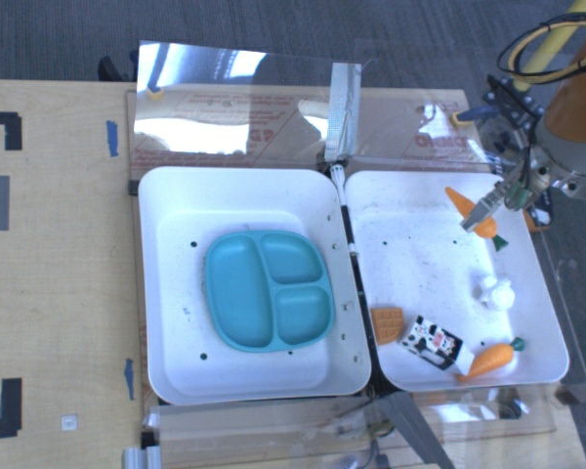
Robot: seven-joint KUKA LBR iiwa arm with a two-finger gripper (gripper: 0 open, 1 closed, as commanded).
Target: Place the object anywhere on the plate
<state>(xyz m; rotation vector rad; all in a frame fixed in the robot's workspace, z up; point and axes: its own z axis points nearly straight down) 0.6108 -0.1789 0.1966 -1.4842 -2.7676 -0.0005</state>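
None of the placing is done yet, as far as you can see: the blue plate (pixel 269 289), with its three compartments, lies bare in the left bin (pixel 166 262), well apart from the end effector (pixel 481 213) and off to its left across the divider.

Your end effector sits over the far corner of the right bin (pixel 410 252), right at an orange carrot-like piece (pixel 467 209) with a green tip. The two overlap, but you cannot tell whether the fingers are spread or pinching it, so treat the grasp as unconfirmed.

Nearer the camera from the end effector lie a small white object (pixel 495 292), another carrot (pixel 491 359), a black-and-white carton (pixel 432 343) and a waffle-like square (pixel 388 323). What remains, in my judgement, is securing a piece, then the carry and release.
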